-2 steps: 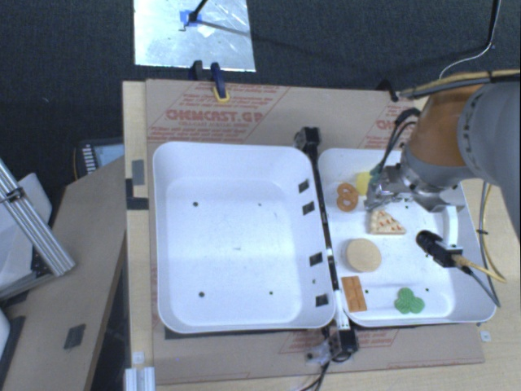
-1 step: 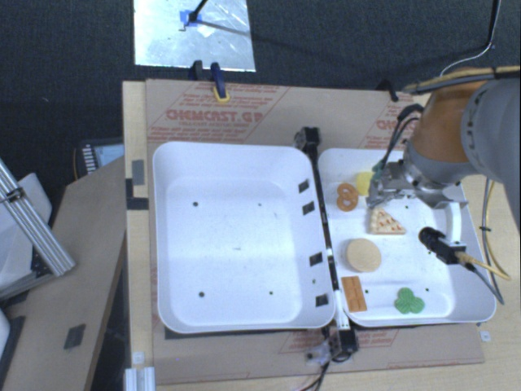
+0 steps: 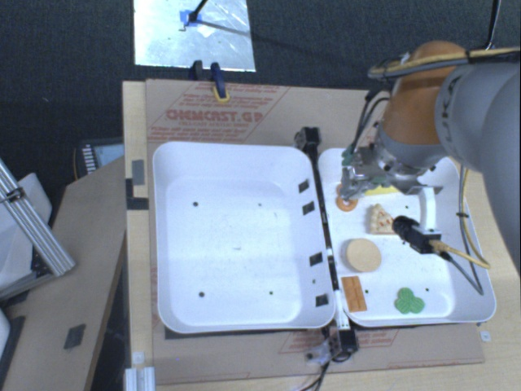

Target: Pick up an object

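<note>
Seen from above at a slant, a grey arm with an orange band reaches in from the right, its gripper (image 3: 348, 187) lowered into the right bin (image 3: 472, 300) near that bin's upper left corner. Whether the tool is released or clenched cannot be told from here. Just beneath its tip lies a small orange ring (image 3: 347, 204) — likely the thing being tried for. It looks light, rigid and flat, so it may slide on the smooth bin floor; pinching across its outer edge seems the surest hold. The right bin also holds a yellow piece (image 3: 376, 190) partly under the wrist, a tan wedge-shaped piece (image 3: 379, 218), a round tan disc (image 3: 363, 255), an orange rectangular block (image 3: 353, 293) near the front edge, and a green clover-shaped piece (image 3: 409, 301). The left bin (image 3: 175, 169) sits touching it along a clipped seam — nothing rests on its floor.
</note>
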You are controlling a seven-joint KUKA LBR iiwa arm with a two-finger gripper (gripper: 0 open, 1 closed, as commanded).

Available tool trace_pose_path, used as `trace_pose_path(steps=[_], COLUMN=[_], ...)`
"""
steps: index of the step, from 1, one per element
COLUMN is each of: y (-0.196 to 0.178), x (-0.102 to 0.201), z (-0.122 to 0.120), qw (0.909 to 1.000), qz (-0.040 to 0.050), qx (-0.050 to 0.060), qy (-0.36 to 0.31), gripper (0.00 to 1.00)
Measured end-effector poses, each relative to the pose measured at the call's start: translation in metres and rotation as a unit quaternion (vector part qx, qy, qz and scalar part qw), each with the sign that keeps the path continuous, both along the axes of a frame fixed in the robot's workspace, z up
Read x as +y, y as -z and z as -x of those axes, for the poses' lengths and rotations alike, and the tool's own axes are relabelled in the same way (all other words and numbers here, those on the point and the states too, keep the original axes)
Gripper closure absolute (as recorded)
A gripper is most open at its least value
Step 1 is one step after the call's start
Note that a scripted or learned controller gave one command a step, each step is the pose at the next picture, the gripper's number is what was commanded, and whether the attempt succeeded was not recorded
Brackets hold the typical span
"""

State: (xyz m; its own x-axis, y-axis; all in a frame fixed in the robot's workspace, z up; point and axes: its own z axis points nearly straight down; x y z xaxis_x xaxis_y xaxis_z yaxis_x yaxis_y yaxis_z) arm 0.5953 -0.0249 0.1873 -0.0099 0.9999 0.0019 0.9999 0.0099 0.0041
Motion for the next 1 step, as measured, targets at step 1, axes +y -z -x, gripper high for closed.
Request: trace_pose_path(steps=[1], y=[-0.0354], x=[0.0305], z=[-0.0022], qw=[1.0], qz=[0.0003], qx=[0.0], qy=[0.001], gripper=[1.0])
